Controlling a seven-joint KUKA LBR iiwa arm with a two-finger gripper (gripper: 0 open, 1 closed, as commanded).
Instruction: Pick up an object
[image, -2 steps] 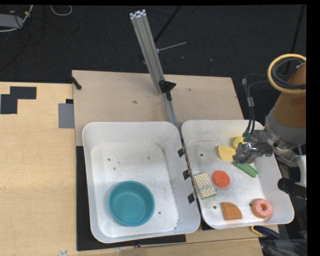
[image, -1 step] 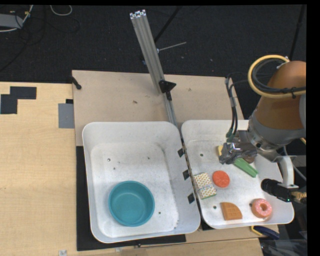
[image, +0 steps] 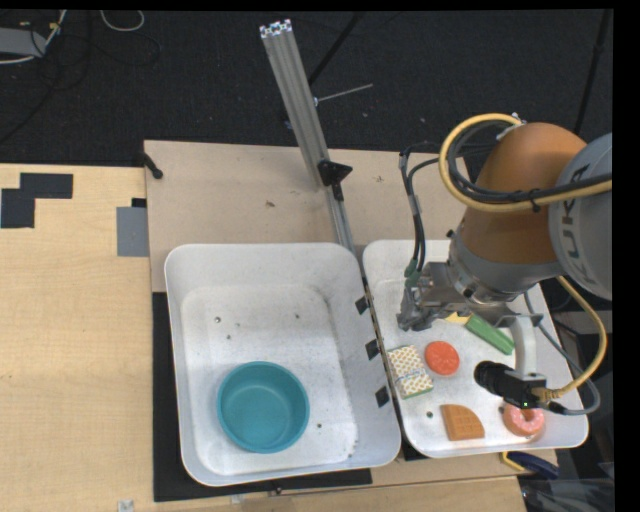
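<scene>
- The arm (image: 520, 200) is reaching in from the right and is holding the jaws low over the right bin (image: 388, 268), in its rear-left part.
- The jaws are sitting in shadow under the wrist. Whether they are released or clenched cannot be told, and nothing is visibly sitting between them.
- The candidate objects are lying in the right bin:
  - a patterned block (image: 410, 370) near the bin's left wall, just in front of the jaws;
  - a red round piece (image: 442, 357) just beside the block;
  - a green piece (image: 488, 333) behind the red one, close under the wrist;
  - a brown wedge (image: 462, 422) and a pink ring (image: 523, 420) toward the front edge, well apart from the jaws.
- A teal bowl (image: 263, 405) is standing alone in the left bin (image: 200, 290); both bins are resting on the worktop (image: 70, 320).
- Judged step: the approach or descent onto an object. No object appears lifted, so the pick is not yet done.
- The next move is calling for:
  - the jaws centred over one object, most likely the block or the red piece;
  - the jaws set wide enough to straddle it;
  - a straight descent clear of the bin wall and the neighbouring pieces, then a firm closure before lifting.
- Risk: the block and the red piece are lying close together, so an off-centre closure could push one aside.
</scene>
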